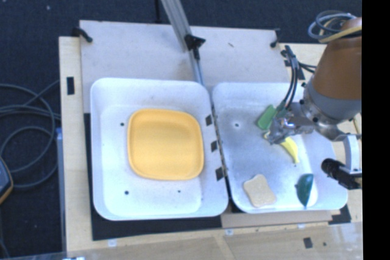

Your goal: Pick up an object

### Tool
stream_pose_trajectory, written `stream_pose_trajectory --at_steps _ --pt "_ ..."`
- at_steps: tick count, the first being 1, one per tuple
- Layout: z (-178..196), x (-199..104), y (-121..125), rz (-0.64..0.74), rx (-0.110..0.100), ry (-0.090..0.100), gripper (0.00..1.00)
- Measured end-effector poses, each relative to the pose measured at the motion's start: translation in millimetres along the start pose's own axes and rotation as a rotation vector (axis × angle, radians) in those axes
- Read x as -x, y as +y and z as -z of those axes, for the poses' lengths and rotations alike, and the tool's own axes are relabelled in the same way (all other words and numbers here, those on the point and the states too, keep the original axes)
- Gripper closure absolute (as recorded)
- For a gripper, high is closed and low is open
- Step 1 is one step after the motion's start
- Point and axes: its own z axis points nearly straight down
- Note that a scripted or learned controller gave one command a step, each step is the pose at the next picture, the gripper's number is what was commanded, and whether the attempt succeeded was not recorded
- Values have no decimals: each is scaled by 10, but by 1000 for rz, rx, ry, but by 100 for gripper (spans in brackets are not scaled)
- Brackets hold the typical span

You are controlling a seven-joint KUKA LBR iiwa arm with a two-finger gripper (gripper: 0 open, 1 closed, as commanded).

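In the right bin (244, 149) lie a green piece (265, 116), a yellow banana-shaped piece (291, 148), a tan bread slice (260, 190) and a teal object (305, 189). My gripper (277, 134) hangs low over the middle of that bin, between the green piece and the top end of the yellow piece, touching or nearly touching both. The arm's orange band and grey wrist rise to its right.
A square yellow plate (164, 144) lies in the left bin (109, 100). A metal pole (173, 6) slants down to the gap between the bins. Black cables hang at the arm's left side. The bench's front edge runs below the bins.
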Motion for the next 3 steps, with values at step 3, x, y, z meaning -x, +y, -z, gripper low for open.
stream_pose_trajectory --at_steps 3 --pt "-209 -1615 110 0 -1 0 100"
